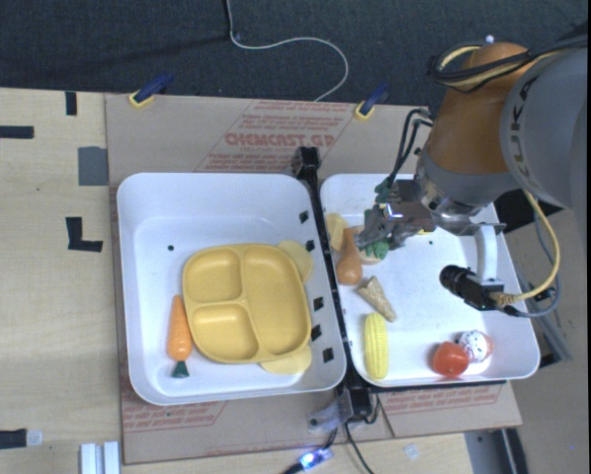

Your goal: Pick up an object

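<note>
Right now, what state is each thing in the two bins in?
Yellow divided tray: flat in left bin, right way up.
Carrot: lying beside tray's left edge.
Corn cob: lying in right bin.
Cone: on its side.
Red object: resting near right bin's front corner.
Tool: low over right bin's items.

Brown cardboard sheet [266, 136] under two white bins [142, 200], blue clips [149, 90] at its corners, white cable [286, 42] behind.

Glossy plastic tray [244, 299] — matt cardboard [266, 136]
</note>
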Controlling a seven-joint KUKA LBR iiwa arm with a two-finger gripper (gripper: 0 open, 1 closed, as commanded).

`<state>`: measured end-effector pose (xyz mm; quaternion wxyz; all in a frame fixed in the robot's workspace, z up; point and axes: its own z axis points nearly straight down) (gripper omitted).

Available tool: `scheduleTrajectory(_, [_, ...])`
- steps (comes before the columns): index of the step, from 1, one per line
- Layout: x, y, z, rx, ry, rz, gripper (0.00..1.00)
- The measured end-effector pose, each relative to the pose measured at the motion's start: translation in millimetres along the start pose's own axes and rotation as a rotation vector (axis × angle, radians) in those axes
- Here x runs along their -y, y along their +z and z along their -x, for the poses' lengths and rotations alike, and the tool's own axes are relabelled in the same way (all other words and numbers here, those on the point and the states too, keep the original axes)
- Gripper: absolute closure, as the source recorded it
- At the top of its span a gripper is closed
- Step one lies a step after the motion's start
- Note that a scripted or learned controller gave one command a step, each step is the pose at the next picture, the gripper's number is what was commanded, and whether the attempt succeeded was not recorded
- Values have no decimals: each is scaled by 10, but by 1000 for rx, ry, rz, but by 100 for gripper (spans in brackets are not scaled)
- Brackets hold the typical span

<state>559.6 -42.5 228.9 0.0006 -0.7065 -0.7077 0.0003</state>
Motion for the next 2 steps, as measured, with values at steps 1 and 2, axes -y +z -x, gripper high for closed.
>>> scheduleTrajectory(1, [-30, 14, 121, 1, 1, 0, 100])
scheduleTrajectory(2, [-22, -18, -5, 0, -1, 0, 100])
